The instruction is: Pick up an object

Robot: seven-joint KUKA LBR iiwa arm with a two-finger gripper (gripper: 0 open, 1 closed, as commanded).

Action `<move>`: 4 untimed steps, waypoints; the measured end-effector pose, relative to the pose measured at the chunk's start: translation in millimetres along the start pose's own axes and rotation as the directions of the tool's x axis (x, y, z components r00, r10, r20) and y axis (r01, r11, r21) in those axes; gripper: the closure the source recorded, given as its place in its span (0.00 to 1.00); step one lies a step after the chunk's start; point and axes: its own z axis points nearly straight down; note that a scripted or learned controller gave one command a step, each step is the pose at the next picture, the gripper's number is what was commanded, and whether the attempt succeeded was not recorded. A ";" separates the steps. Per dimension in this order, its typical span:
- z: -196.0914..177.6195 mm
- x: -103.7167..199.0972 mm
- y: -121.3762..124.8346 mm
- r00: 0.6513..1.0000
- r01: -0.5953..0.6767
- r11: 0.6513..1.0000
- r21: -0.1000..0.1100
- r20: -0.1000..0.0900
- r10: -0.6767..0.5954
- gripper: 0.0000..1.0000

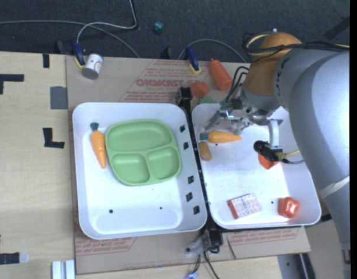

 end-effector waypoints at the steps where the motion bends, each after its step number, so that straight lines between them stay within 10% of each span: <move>1: -10.0 0.5 0.4 1.000 0.001 1.000 -0.002 0.001 -0.001 1.00; 2: -9.7 0.4 0.3 1.000 0.001 1.000 -0.001 0.001 -0.001 0.00; 4: -0.1 6.0 -11.6 1.000 0.001 1.000 -0.002 -0.001 -0.001 0.00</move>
